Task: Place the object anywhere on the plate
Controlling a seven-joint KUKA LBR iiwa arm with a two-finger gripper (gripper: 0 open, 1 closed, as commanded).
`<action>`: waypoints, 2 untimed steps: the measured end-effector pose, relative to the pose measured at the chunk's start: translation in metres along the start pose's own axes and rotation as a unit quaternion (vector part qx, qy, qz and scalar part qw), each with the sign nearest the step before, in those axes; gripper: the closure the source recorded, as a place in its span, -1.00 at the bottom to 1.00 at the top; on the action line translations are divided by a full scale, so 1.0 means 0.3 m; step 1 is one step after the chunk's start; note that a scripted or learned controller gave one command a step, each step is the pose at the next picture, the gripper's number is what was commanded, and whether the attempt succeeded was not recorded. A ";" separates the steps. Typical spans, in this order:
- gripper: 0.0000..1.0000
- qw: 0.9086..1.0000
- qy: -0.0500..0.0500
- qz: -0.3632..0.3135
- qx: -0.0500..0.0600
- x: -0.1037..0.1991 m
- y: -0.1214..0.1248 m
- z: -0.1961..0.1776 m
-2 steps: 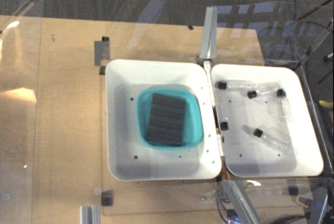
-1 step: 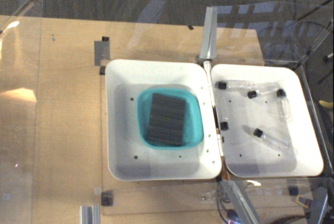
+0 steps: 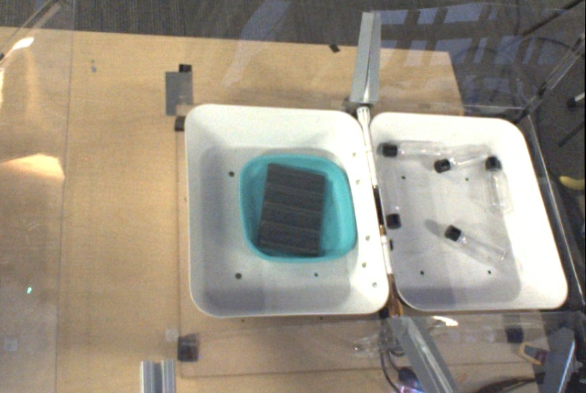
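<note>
Dark grey ribbed rectangular block (image 3: 293,212) already lies flat on the teal square plate (image 3: 341,199) in the left white bin (image 3: 211,199); the claw's state cannot be told, so nothing calls for regrasping.

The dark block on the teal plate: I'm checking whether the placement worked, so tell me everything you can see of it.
The dark block is a charcoal-grey rectangular slab with parallel ridges running across its top, matte, perhaps foam or rubber. It lies flat, slightly tilted from the bin's edges, resting wholly on the teal plate near its middle. The plate sits in the left white bin. Nothing else touches the block.
</note>
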State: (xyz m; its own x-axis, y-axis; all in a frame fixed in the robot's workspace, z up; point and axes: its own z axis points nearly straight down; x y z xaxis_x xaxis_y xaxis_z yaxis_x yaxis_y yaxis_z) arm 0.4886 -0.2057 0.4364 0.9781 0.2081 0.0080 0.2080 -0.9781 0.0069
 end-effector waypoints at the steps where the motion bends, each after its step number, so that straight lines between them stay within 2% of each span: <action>1: -1.00 1.000 0.000 0.000 0.000 0.000 0.000 0.000; 2: -1.00 1.000 0.000 0.000 0.000 0.000 0.000 0.000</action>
State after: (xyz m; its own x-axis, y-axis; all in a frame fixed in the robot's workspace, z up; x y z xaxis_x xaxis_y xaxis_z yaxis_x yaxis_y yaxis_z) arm 0.4887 -0.2056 0.4363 0.9780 0.2085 0.0077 0.2085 -0.9780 0.0069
